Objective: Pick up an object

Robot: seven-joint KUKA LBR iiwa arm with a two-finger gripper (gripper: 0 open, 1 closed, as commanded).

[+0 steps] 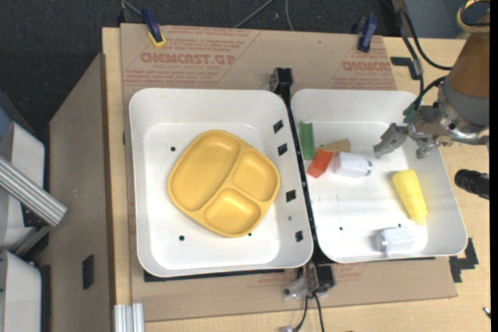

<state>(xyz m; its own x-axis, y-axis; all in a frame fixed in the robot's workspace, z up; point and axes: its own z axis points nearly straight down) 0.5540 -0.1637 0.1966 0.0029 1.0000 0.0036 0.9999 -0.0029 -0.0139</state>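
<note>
My gripper (405, 145) hangs over the right side of the right bin (436, 245), open, with nothing between its fingers. Just below it lies a yellow oblong object (410, 196). To its left rests a white object (352, 165), with an orange-red block (320, 163), a tan piece (337, 145) and a green bar (306, 139) further left. A grey-white object (396, 239) sits near the bin's front edge.
The left bin (148, 167) holds a yellow divided plate (224, 182). A black divider strip (294, 167) runs between the two bins. Cardboard with clamps lies behind the bins.
</note>
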